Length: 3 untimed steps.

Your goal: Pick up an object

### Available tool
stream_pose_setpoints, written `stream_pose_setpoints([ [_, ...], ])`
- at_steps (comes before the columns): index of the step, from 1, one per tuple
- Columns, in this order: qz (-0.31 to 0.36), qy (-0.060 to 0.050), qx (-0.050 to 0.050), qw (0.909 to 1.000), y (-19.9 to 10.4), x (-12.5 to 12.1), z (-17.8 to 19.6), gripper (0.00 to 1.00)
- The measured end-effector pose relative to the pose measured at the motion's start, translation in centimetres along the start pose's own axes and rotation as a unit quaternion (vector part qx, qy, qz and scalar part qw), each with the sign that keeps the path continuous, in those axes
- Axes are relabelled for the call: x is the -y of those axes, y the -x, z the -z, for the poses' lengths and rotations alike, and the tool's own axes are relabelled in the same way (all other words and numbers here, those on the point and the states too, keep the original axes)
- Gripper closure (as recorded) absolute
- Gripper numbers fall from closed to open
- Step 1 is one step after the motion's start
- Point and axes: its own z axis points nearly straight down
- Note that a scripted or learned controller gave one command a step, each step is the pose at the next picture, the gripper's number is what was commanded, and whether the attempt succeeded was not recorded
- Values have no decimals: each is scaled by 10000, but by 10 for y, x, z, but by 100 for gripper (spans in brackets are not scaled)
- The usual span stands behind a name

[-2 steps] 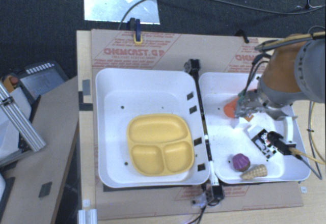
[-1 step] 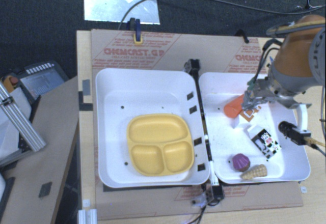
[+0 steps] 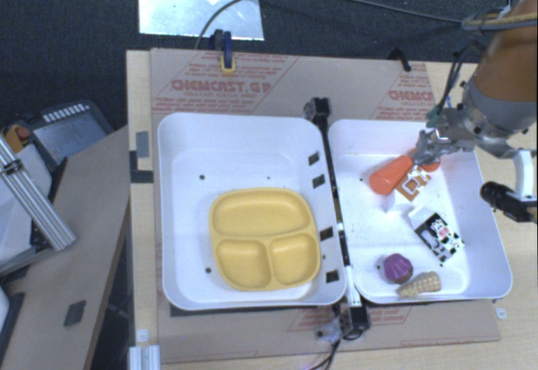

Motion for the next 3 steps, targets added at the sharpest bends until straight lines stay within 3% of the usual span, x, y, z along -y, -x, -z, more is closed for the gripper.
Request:
stream_pose_setpoints([
  [1,0,-10,-2,10000,0,-2,40,100],
  [3,26,-35,-20,10000,-109,20,22,100],
])
